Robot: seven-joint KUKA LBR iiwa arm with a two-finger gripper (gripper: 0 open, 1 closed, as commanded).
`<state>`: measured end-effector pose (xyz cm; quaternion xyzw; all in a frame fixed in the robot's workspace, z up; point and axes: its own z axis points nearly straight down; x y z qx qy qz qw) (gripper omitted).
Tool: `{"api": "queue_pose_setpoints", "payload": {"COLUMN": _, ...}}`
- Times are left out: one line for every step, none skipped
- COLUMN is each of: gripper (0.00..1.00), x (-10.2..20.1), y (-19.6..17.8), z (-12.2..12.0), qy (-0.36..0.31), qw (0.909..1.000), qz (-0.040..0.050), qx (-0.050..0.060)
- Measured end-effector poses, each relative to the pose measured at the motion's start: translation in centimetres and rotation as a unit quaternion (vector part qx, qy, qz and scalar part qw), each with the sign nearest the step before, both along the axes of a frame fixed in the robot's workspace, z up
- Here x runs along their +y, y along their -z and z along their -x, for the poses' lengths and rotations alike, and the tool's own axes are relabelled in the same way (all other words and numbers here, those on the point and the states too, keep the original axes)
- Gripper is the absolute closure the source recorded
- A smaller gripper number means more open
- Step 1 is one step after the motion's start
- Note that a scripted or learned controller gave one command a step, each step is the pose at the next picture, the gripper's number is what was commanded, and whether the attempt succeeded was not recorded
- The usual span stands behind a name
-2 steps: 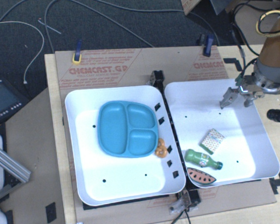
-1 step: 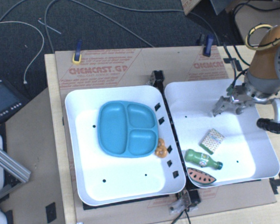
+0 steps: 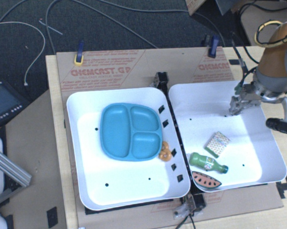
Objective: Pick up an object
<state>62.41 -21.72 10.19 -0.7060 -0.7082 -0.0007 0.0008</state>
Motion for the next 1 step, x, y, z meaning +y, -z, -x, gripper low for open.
{"api": "queue_pose_setpoints", "payload": {"gripper": 1.00, "x": -0.16, "y": -4.39, "z": 0.11, "qy": 0.001, "qw": 1.0000, "qz": 0.0018, "qx": -0.002}}
